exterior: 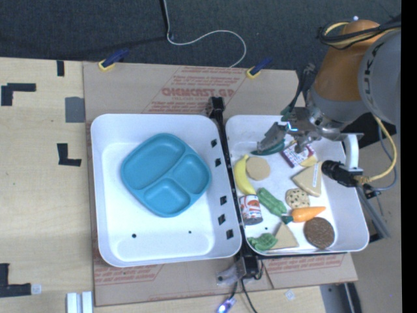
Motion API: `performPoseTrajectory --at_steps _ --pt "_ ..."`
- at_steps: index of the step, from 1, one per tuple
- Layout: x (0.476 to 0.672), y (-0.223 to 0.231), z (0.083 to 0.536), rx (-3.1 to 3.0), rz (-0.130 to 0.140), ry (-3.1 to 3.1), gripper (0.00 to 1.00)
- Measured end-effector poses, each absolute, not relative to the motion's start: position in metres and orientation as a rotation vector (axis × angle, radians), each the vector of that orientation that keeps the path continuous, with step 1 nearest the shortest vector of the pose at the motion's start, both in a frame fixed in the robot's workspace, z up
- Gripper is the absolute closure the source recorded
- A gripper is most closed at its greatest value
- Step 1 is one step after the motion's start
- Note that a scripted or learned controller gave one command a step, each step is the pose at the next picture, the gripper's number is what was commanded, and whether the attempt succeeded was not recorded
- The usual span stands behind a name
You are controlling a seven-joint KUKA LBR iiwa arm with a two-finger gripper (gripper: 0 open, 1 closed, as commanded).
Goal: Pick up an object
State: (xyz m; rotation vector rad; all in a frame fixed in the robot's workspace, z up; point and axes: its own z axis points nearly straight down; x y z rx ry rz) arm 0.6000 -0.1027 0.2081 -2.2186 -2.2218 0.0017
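Gripper (281, 140) hangs over the back of the right bin (352, 243), above the banana (243, 176) and the round cracker (258, 169). I cannot tell how it is set, or whether it grasps anything. Near the front I see a carrot (307, 213) and a brown cookie (319, 231). A blue plate (165, 173) lies in the left bin (107, 240).

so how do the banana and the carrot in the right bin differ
The banana is yellow and curved; the carrot is orange, straight and tapered. The banana runs roughly along the bin's left wall, while the carrot lies crosswise, nearer the right side. The banana looks longer. Both are toy foods lying flat in the right bin, untouched by the gripper.
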Motion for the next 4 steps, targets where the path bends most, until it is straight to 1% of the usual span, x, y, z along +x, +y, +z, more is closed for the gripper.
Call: performPoseTrajectory --at_steps 1,2,3,4 --pt "0.564 -0.059 0.193 -2.215 0.005 -2.222 0.0" --pt "0.565 -0.061 0.204 -2.217 0.003 -2.222 1.0" --pt "0.51 0.073 0.214 -2.199 0.0 -2.233 1.0" --pt "0.493 0.016 0.273 -2.226 -0.001 -2.22 1.0"
